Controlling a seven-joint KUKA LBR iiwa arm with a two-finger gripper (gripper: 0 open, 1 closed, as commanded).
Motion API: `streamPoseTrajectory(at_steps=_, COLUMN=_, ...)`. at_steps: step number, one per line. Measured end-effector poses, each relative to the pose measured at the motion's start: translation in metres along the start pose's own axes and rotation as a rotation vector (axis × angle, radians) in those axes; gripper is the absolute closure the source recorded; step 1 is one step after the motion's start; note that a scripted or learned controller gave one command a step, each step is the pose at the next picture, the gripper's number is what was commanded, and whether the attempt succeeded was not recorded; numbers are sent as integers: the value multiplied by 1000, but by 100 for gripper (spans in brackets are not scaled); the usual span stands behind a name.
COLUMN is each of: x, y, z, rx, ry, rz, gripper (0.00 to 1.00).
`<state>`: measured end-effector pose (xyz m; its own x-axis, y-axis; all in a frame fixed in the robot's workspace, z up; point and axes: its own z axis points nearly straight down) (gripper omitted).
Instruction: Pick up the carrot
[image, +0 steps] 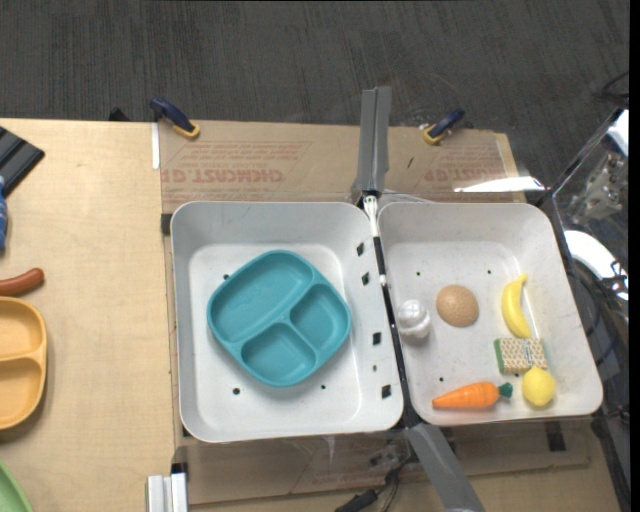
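Note:
An orange carrot (466, 397) with a small green stub lies on its side near the front wall of the right bin (480, 232). Its green end points right, toward a yellow lemon (538, 386), with a small gap between them. Nothing covers the carrot or rests on it.
The right bin also holds a banana (515, 306), a patterned square block (520, 354), a brown round item (457, 305) and a small white object (412, 318). A teal divided plate (279, 318) sits in the left bin (200, 400). An orange plate (15, 365) and a sausage (20, 281) lie on the bench at left.

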<state>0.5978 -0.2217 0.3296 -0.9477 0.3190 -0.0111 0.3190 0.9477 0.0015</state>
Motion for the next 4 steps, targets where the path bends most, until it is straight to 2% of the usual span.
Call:
streamPoseTrajectory(at_steps=1, x=13, y=39, z=87, rx=-1, ry=9, rz=-245, gripper=100)
streamPoseTrajectory(at_steps=2, x=5, y=-2, z=52, rx=0, ry=5, rz=-189, gripper=100)
streamPoseTrajectory(at_steps=3, x=11, y=-3, z=160, rx=-1, ry=9, rz=-194, gripper=100)
streamPoseTrajectory(at_steps=4, x=39, y=14, z=36, rx=-3, ry=4, rz=-728, gripper=100)
